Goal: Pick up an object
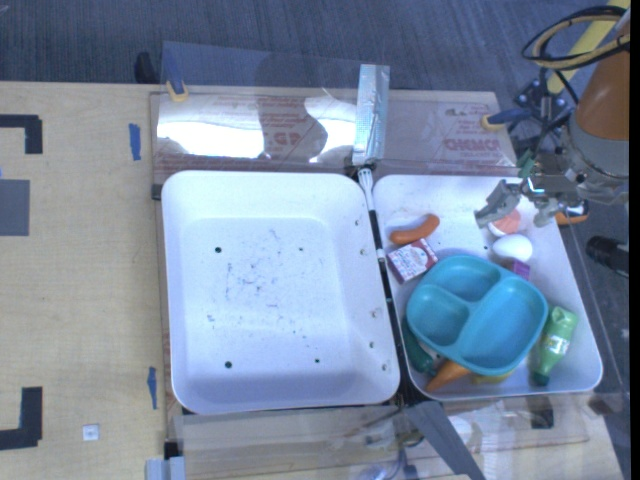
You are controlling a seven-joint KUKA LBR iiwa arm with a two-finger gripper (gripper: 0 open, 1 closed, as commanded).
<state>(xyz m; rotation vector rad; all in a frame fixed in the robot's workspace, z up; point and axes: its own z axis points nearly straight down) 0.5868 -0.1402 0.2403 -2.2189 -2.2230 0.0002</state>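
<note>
Tool (522, 206) hovers over right bin's (585, 298) far corner; grip state unclear. White egg (513, 247) sits just below it, nearest pick.

The blue divided plate (478, 314) in the right bin (585, 313) covers most of an orange item (450, 374) at its lower left edge; its identity cannot be told. A yellow sliver under the plate's bottom rim is likewise unreadable. The green bottle (552, 344) is partly tucked behind the plate's right rim. Print on the red-and-white packet (411, 260) above the plate is too small to be read. The arm (603, 108) is cut off by the right edge. The state of the gripper (522, 200) cannot be made out.
</note>
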